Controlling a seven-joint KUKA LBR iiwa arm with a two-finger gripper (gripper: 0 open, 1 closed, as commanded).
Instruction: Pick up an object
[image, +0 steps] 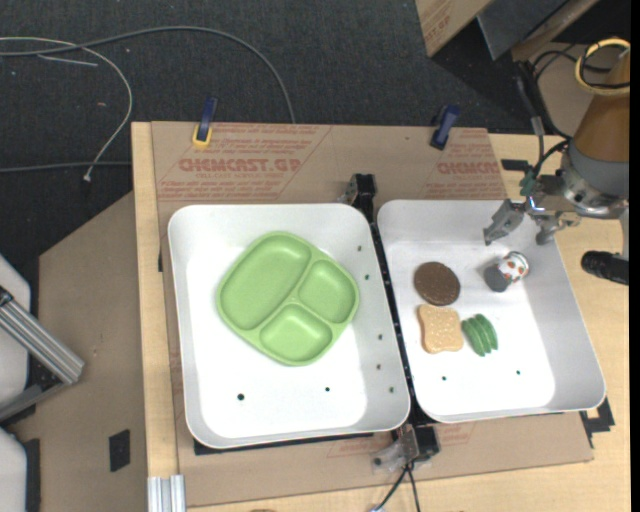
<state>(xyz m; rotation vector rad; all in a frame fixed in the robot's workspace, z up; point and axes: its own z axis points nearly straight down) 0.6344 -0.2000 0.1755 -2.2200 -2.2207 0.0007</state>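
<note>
Camera view, from above at a slant. The gripper (522, 222) is seen over the far right part of the right bin (560, 395), below the grey wrist and orange band of the arm (603, 140). Its jaws are spread apart and released; nothing is seen between the two fingers (497, 226).

Just below the jaws, on the bin floor, a small round object (507, 270), white and red above a grey part, is shown; it lies apart from the fingertips, and its kind cannot be told. To the lower left of the jaws a brown round patty (437, 283) is seen. Below it lies a tan slice of toast (440, 329), with a green ridged piece (480, 334) just beside the toast on its right; whether the two touch cannot be told.

Well to the left of the jaws, the left bin (200, 390) is shown, bearing a light green divided plate (288, 297) with three compartments, set at a tilt to the bin's sides. The two bins are seen side by side on a brown cardboard sheet (160, 170), which is held at its far edge by two blue clamps (206, 120). Beyond the sheet, pale cables (110, 70) are seen on dark flooring.
</note>
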